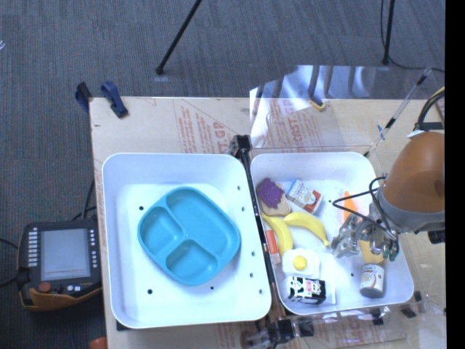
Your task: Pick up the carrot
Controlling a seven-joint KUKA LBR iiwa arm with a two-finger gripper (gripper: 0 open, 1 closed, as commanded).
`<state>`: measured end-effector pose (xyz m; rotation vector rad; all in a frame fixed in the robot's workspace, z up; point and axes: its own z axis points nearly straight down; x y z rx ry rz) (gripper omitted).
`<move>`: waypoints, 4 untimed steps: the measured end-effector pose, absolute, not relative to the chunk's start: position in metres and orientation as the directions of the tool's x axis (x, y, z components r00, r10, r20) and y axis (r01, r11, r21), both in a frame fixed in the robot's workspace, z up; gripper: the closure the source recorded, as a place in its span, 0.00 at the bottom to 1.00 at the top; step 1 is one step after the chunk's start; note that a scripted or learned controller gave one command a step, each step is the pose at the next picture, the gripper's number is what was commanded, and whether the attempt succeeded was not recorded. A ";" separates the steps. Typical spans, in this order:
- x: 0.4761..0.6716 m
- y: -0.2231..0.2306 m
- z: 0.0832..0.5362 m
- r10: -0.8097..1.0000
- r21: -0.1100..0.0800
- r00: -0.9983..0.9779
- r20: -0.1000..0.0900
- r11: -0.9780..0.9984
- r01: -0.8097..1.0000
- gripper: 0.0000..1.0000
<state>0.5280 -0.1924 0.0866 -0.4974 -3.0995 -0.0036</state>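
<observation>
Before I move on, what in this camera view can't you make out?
- Carrot: mostly hidden under the arm; a short orange strip shows.
- Claw: too small and cluttered to tell open from shut.
- Yellow item behind the claw: covered, identity unclear.
- Can label: too small.

Two bins side by side on table (174,122). Left bin (116,195) holds plate (189,235). Right bin (341,162) holds banana (301,224) mid, carton (304,195) behind it, egg (300,261) in front, can (372,280) front right, carrot (351,206) beside gripper (347,240).
</observation>
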 end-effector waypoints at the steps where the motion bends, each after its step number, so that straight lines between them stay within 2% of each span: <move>1: 0.553 -0.116 0.123 0.377 0.006 -0.926 -0.003 0.926 0.377 1.00; 2: 0.551 -0.119 0.121 0.381 0.002 -0.925 -0.001 0.925 0.381 0.00; 3: 0.503 -0.117 0.091 0.272 0.002 -0.962 -0.017 0.962 0.272 0.00; 4: 0.493 -0.085 0.097 0.306 0.003 -0.951 -0.047 0.952 0.306 0.00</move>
